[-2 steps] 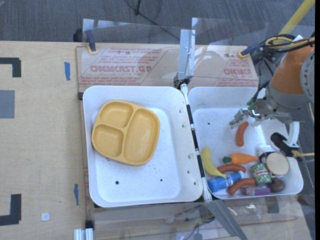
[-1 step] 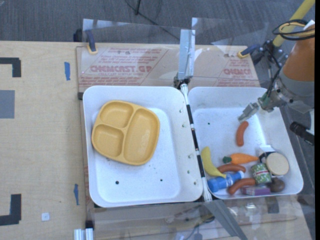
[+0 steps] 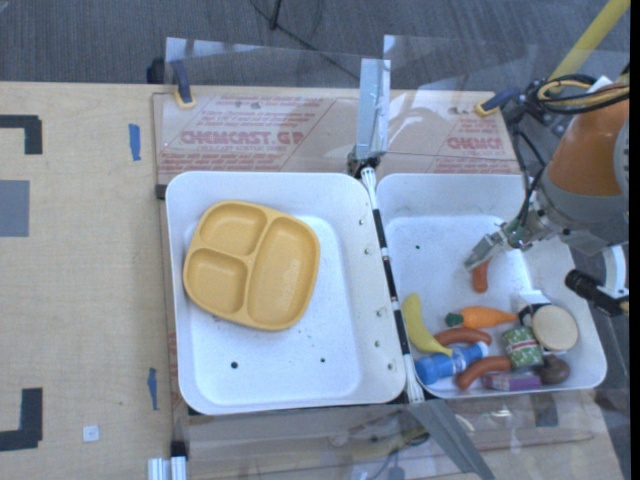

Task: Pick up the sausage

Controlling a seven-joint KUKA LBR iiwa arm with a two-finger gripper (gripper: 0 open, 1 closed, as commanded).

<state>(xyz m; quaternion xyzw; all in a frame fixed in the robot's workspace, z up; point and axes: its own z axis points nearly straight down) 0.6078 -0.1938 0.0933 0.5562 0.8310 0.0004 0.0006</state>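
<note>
A sausage point(image 3: 480, 277) is seen gripped in the claw point(image 3: 483, 261) and hung above the right bin point(image 3: 436, 230); a yellow plate point(image 3: 251, 264) is seen in the left bin point(image 3: 300, 368).

Arm appearance: grey KUKA iiwa with orange band and metal two-finger gripper.

The arm point(image 3: 592, 183) presents rounded, smooth housings in light grey, with one broad orange band point(image 3: 592, 153) wrapping the segment above the wrist. Black cables run in loops over the far side of the orange section, alongside a yellow-sheathed length and a blue fitting at the far left of the bundle. Below the band the housing turns grey, then white near the right edge, where a short black cylindrical part projects. The gripper point(image 3: 484, 254) is slim, of bare grey metal, its mount showing small greenish details where it joins the wrist. No legible markings observed.
</note>
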